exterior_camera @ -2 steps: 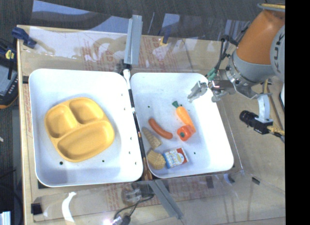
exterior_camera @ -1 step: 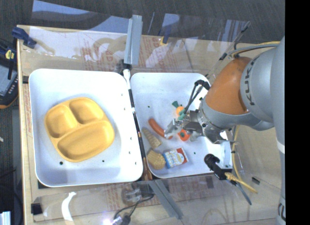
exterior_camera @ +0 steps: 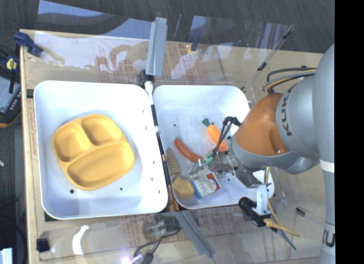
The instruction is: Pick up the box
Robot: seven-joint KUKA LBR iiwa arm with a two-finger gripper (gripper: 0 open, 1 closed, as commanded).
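The box [exterior_camera: 205, 186] is small, with a white, blue and red print, and lies near the front edge of the right bin [exterior_camera: 187, 100]. My gripper [exterior_camera: 206, 166] hangs low over the bin, just behind and above the box. Its metal tip overlaps the box's far edge, and I cannot tell whether it touches. The grey arm with its orange band [exterior_camera: 259, 132] reaches in from the right and hides the bin's right side.
A round cookie [exterior_camera: 183, 187] lies directly left of the box, with a waffle cone [exterior_camera: 173, 163] behind it. A red sausage [exterior_camera: 186, 149] and a carrot [exterior_camera: 212, 132] lie near the gripper. The left bin [exterior_camera: 45, 95] bears a yellow divided plate [exterior_camera: 94, 151].
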